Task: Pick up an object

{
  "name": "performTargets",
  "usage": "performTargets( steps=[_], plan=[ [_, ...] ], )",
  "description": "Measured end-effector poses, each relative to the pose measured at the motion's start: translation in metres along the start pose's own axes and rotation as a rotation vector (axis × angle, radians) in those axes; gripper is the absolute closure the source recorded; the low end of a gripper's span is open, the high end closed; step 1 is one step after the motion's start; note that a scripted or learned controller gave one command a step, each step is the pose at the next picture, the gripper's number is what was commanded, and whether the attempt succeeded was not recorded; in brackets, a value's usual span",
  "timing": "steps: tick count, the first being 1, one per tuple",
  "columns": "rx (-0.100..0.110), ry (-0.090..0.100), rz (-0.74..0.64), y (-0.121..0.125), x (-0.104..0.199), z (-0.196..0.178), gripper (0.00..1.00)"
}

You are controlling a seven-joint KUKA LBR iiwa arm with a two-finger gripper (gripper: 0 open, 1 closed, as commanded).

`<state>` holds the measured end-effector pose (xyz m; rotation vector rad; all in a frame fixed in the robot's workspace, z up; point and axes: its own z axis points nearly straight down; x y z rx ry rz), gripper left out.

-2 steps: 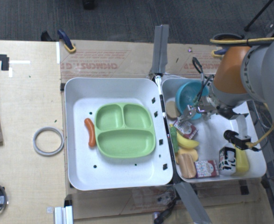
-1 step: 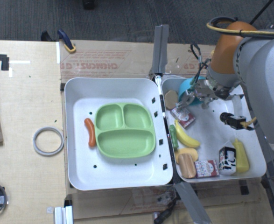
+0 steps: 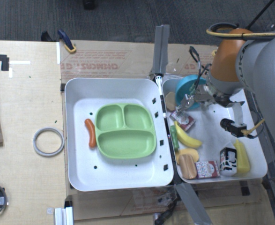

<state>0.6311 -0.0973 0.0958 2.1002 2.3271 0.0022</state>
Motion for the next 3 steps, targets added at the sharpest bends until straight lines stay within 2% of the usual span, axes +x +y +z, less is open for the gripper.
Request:
performTargets(
  steps=[1, 2, 3],
  plan=[
    [0.014, 0.005, -0.216, 0.013, -0.006, 0.001, 0.00],
    [0.002, 0.004, -0.168, -0.066, 0.004, 0.000, 0.00],
    [0.045, 0.020, -0.187, 0.016, -0.026, 0.007, 0.00]
  ],
)
